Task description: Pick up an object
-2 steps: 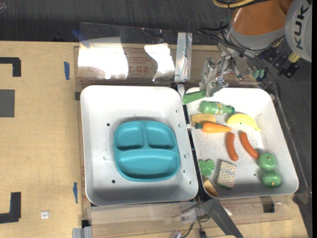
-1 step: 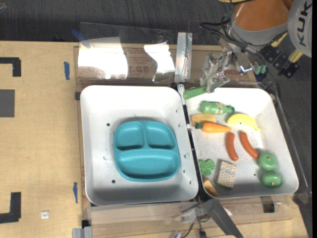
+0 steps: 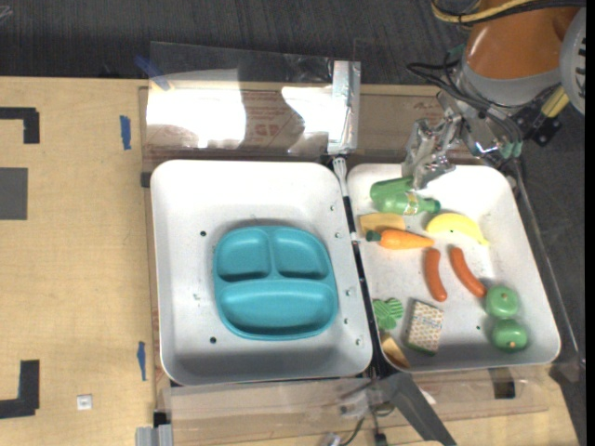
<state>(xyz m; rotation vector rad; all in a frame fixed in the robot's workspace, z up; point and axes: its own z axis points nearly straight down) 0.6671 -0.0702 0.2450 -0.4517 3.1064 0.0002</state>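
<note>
My gripper (image 3: 426,169) hangs over the back left corner of the right bin (image 3: 535,277), just above and to the right of a green toy vegetable (image 3: 390,194). Whether it touches the vegetable I cannot tell. In front of that lie a yellow wedge (image 3: 380,222), an orange carrot (image 3: 405,240) and a yellow banana (image 3: 456,226). Two red sausages (image 3: 434,274) (image 3: 467,271) lie mid-bin. Two green apples (image 3: 502,300) (image 3: 509,335) sit at the right. A leafy green piece (image 3: 389,311) and a patterned block (image 3: 426,326) lie at the front left.
The left bin (image 3: 177,249) holds a teal divided plate (image 3: 274,280). A clear plastic sheet with silver tape (image 3: 342,110) stands behind the bins. The grey and orange arm (image 3: 516,35) with cables fills the upper right. Cardboard covers the bench at the left.
</note>
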